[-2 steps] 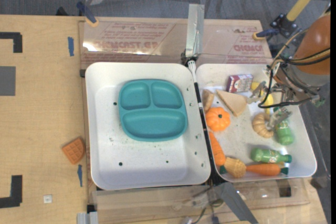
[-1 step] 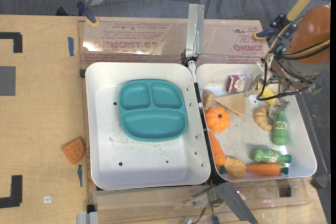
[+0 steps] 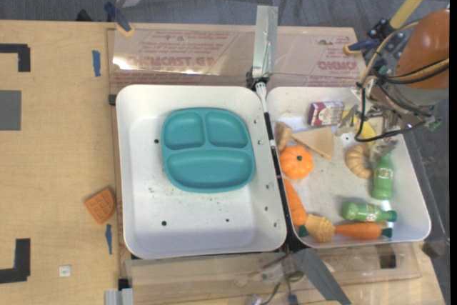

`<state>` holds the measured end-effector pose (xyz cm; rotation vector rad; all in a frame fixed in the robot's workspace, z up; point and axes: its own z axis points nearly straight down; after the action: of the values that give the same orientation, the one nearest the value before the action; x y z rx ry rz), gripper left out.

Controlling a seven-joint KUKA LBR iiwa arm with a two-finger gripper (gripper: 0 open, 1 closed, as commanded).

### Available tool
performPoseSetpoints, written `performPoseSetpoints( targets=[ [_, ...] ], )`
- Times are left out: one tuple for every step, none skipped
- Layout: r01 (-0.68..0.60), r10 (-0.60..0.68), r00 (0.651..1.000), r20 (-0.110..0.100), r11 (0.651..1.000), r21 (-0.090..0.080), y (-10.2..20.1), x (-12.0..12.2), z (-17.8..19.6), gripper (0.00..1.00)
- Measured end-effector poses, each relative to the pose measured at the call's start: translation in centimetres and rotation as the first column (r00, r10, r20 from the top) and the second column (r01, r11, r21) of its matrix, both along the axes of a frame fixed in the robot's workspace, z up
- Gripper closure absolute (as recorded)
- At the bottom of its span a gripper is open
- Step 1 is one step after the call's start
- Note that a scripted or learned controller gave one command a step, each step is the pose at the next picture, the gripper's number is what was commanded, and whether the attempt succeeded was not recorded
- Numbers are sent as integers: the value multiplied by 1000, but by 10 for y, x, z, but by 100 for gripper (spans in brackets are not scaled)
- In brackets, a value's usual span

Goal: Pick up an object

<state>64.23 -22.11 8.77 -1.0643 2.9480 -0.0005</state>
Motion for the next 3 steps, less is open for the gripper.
performPoseSetpoints(
  targets=[
    [3,-3,1000,14,1000,0,1,4,14,100],
    [77,-77,997,13,997,1,89,25,98,100],
    [60,-60,998,5,998,0,165,-98,157,100]
  ],
)
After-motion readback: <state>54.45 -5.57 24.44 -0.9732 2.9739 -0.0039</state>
